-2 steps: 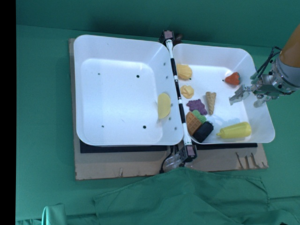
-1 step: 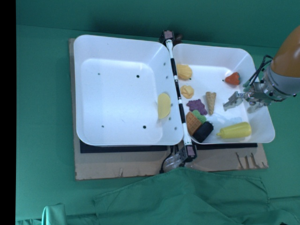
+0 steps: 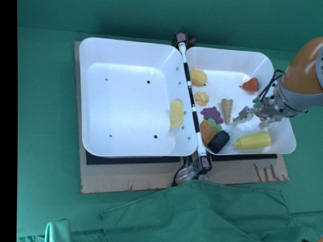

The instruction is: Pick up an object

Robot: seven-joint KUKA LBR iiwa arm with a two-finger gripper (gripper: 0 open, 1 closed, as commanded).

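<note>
Jaws (image 3: 246, 115) metal, spread open, holding nothing, above glossy white bin (image 3: 237, 77), near ridged cone (image 3: 227, 109), smooth yellow bottle (image 3: 252, 141).

We record a green cloth (image 3: 45, 110) covering the bench on all sides, evenly lit and without hard shadows. On it we note a brown cardboard sheet (image 3: 126, 178), its near right edge nicked, with a dark strip (image 3: 131, 160) along its front. At the bottom we log a rumpled fold of green fabric (image 3: 202, 213) overlapping the cardboard.
</note>
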